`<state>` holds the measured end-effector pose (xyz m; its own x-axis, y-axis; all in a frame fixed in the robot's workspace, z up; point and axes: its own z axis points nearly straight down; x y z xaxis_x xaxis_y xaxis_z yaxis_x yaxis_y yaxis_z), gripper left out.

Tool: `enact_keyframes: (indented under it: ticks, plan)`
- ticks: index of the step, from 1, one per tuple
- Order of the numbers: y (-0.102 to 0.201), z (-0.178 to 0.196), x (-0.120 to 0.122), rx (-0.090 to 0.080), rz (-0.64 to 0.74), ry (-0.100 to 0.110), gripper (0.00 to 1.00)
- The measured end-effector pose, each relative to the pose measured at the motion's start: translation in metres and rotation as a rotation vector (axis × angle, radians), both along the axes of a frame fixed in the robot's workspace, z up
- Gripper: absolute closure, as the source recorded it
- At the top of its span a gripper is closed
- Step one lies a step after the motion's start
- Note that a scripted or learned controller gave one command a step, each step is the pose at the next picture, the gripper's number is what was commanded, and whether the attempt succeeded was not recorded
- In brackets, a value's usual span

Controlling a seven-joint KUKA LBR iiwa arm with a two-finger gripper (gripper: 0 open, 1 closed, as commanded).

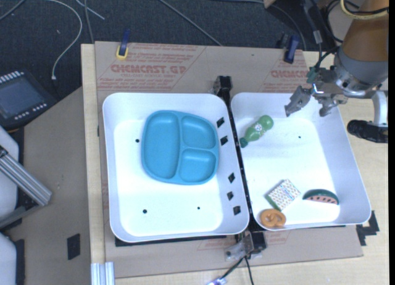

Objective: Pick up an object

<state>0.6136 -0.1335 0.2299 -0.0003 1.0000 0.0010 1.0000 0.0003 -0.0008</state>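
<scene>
While the arm point(364, 37) reached in over the far right corner of the worktop point(185, 61), we saw its tool point(311, 105) hanging above the far edge of the right bin point(352, 154), its two fingers spread apart with nothing between them. One dark finger point(295, 102) pointed toward the bin's far left part and the other point(325, 108) sat nearer the arm. Inside that bin we found four things. A green bottle point(257, 129) lay tilted near the far left corner, close to the divider between the bins and well apart from the tool. A small patterned packet point(283, 194) lay toward the near edge, with a round orange piece point(272, 218) just beside it at the near left corner. A watermelon slice point(321, 197) rested near the near right corner. In the left bin point(117, 173) we saw a blue divided plate point(181, 147) lying flat toward the far half, its three compartments facing up. Loose cables point(74, 6) ran across the dark floor beyond the worktop's far edge.
</scene>
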Motion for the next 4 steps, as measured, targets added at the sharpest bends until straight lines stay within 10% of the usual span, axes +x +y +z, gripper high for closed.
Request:
enact_keyframes:
  ticks: [3, 4]
  plan:
    - [0.001, -0.148, -0.002, 0.001, 0.0, 0.006, 0.0]
    - [0.0, -0.133, 0.0, 0.0, -0.001, -0.002, 1.0]
